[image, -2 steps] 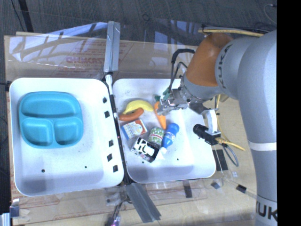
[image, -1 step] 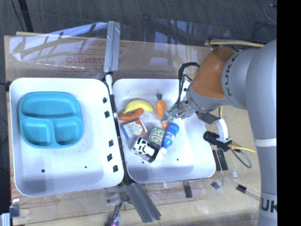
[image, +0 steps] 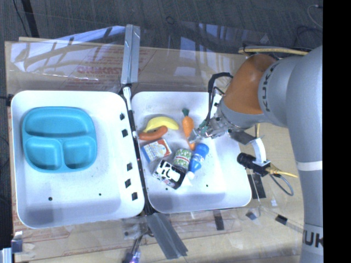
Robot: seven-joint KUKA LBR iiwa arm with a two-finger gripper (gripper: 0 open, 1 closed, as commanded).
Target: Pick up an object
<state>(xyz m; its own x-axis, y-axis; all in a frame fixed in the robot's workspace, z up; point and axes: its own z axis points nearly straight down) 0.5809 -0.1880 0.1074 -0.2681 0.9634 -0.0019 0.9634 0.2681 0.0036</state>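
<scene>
The hand [image: 207, 129] sits low in the right bin [image: 230, 193], its tip down among the clutter, and from here I cannot tell how it is set or whether it has anything. Just beside it lies the carrot [image: 188, 126], with the bottle [image: 198, 155] just below it. Further off on the carrot's side are the banana [image: 161, 124] and a red sausage [image: 153, 134] touching it, then a small carton [image: 157, 148], a can [image: 182, 158] and a black-and-white box [image: 169, 173], all crowded together. Well beyond them, in the other bin [image: 66, 207], rests a blue tray [image: 58, 138].

The carrot looks like the likely pick, being nearest. I'd judge it a light plastic toy, stiff and smooth, so a bit slippery; best taken across its thick middle rather than the tapering tip or the green top. The bottle so close could get nudged or caught along with it.
</scene>
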